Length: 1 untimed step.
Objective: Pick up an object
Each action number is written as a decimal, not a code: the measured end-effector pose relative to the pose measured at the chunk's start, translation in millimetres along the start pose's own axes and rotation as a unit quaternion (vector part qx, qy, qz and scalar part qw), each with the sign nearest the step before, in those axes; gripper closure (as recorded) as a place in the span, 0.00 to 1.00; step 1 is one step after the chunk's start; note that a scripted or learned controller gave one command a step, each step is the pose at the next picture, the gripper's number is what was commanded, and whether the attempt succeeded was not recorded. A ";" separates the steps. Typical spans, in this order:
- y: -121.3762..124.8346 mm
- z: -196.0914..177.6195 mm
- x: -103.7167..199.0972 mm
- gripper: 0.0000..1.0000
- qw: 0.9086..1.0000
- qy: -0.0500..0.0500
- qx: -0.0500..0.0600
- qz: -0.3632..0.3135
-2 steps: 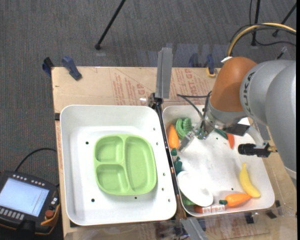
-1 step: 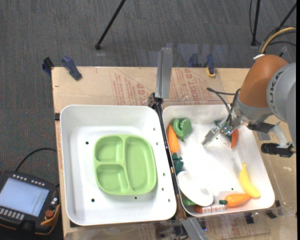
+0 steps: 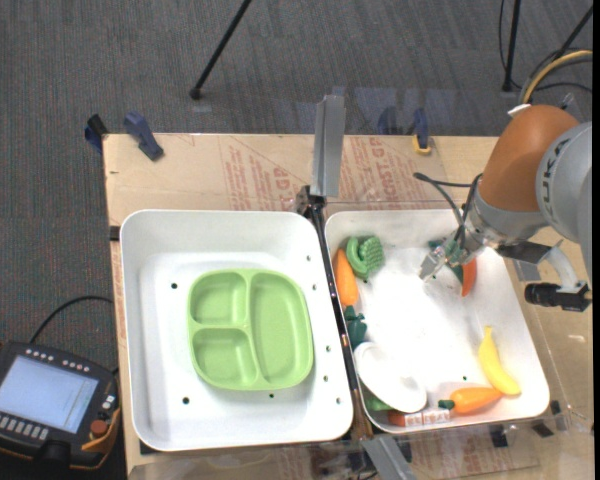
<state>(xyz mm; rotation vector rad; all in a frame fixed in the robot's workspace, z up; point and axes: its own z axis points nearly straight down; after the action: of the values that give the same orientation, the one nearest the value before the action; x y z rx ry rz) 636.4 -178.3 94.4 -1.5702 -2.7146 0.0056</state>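
Your gripper [image 3: 442, 262] hangs low in the right bin [image 3: 528, 353], just left of the red-orange chili [image 3: 468, 276]. Fingers look slightly parted, holding nothing; centre over it before closing.

A robotics lab is indicated. A plywood tabletop [image 3: 230, 173] carrying 2 white bins [image 3: 150, 243] is set on grey carpet [image 3: 100, 48], where tripod legs [image 3: 225, 38] are planted. A teach pendant [image 3: 45, 396] with a lit screen is seen at the lower left, and blue clamps [image 3: 142, 135] are fixed along the tabletop's far edge.
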 end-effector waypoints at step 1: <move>46.1 -129.4 60.6 1.00 0.999 -0.003 -0.006 0.032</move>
<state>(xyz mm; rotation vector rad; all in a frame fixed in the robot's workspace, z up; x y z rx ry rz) 646.9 -102.7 223.8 -1.6614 -2.6741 -0.0060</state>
